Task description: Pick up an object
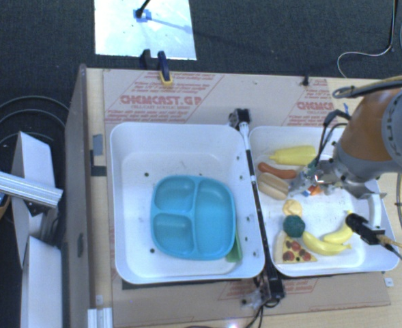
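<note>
Metal of the end effector (314, 181) sits low in the right bin (386, 251), near that bin's middle, under the grey and orange arm (378, 132). Its opening is too small and blurred to judge, and nothing can be made out in its grip.

Taking the hot dog (277, 180) as landmark: it lies just left of the end effector, long axis running left to right with a slight tilt, so it looks the nearest candidate for a pick. Corn (293, 156) lies just above the hot dog, also lengthwise left to right. Below it are a small yellow piece (292, 208), then a dark green ball (294, 225), then a pizza slice (294, 251). Down and to the right of the hot dog a banana (329, 242) lies across the bin. A small orange bit beside the end effector is too blurred to name.

Left of the hot dog, past the divider, the left bin (129, 183) holds a blue tray (192, 216). Both bins rest on a worktop (180, 94) covered with printed cardboard, with dark carpet (37, 26) beyond.
</note>
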Available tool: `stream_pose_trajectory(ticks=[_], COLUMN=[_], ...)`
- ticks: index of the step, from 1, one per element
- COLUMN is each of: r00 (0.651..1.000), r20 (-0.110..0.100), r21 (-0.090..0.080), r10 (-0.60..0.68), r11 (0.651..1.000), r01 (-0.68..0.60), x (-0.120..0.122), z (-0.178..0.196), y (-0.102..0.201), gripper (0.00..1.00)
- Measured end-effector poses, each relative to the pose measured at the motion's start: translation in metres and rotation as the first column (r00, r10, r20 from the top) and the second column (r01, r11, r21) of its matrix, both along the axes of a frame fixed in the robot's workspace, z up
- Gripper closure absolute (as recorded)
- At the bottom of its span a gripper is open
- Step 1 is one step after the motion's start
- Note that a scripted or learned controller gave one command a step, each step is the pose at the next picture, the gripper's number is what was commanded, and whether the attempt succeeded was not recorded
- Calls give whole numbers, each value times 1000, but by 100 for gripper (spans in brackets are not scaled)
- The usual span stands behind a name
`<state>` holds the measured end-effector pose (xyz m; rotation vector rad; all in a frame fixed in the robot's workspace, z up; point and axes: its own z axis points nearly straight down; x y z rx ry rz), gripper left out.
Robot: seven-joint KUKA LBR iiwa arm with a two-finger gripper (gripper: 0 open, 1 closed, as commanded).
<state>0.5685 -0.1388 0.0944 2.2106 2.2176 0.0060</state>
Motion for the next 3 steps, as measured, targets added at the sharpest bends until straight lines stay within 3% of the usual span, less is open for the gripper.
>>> stream_pose_trajectory(ticks=[1,3], r00=[1000,1000], r20=[-14,-11], r21=[7,6], r10=[1,-3], r11=[1000,1000], r01=[-1,3], x=[-46,-83], z=[-11,-10], y=[44,45], gripper=[0,0])
